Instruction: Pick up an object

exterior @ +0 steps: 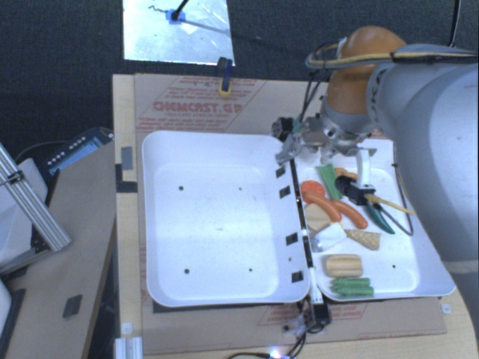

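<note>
Reaching in from the right of the frame, the grey arm (426, 118) with its orange band (359, 66) is being seen above the right-hand bin (419, 271), its gripper (325, 142) hanging over that bin's upper left corner, close to the divider between the two bins. Whether anything is being held there cannot be told, the mechanism being hidden by its own body. The objects are being kept in the right-hand bin, right of centre in the frame: a green strip (328, 180) just below the gripper, an orange carrot-like piece (338, 204) lying across it, green-handled pliers (383, 214) to the right, a tan wedge (364, 238), a tan block (343, 265) and a green ridged piece (352, 286) toward the lower edge. The left-hand bin (209, 223) is being shown at centre left, on the cardboard sheet (202, 105)
</note>
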